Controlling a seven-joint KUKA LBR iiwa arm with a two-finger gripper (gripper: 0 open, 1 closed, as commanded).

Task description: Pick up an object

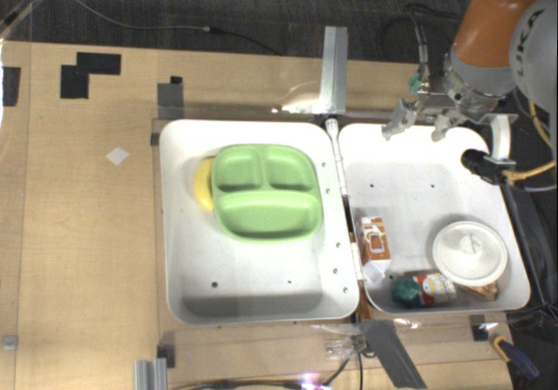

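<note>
arm in from the right, claw [420, 120] hanging over the far edge of the right bin [410, 170], fingers spread, nothing between them. so released, no grasp yet. this looks like the approach step, target not committed. candidates all sit at the near side of the right bin: white round lid [470, 250] near the near right corner, small bottle [425, 289] lying along the near wall, orange packet [374, 238] against the left wall. left bin [187, 231] holds a green divided tray [265, 189] at its far half with a yellow thing [202, 184] tucked under its left edge. next move, my guess: travel toward the near side, centre over one item, descend, then close. bottle by the wall looks awkward.
</note>
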